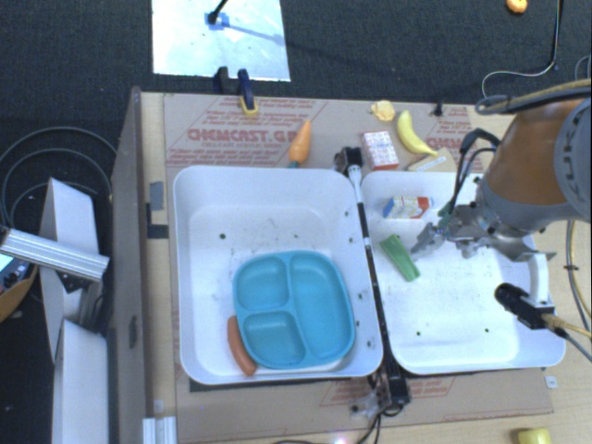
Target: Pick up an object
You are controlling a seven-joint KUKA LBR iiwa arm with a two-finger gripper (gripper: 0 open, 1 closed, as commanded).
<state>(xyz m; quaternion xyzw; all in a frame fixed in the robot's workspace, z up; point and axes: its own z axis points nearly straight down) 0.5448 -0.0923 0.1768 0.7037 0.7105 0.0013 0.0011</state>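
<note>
I work at a brown cardboard-topped bench point(240, 128) on a dark floor, with a shiny sheet point(220, 28) lying on the floor behind it. Two white bins sit side by side. The left bin point(213, 220) has a blue tray point(292, 309) with three parts in it, and an orange hot dog point(240, 345) lies just beside the tray's left bottom edge. The right bin point(462, 331) has a green block point(400, 257) near its left wall and a small white box point(407, 207) with red and blue on it near its back wall. Behind the bins, on the cardboard, I see a carrot point(300, 142), a banana point(413, 135) and a pink and white box point(380, 150). A small orange ball point(516, 4) sits far off on the floor. My arm point(536, 160) comes in from the right, over the right bin. My gripper point(430, 241) hangs low just right of the green block. It looks close to the block, but I cannot tell if it touches it. I cannot tell how wide my hand is, and I see nothing in it.
</note>
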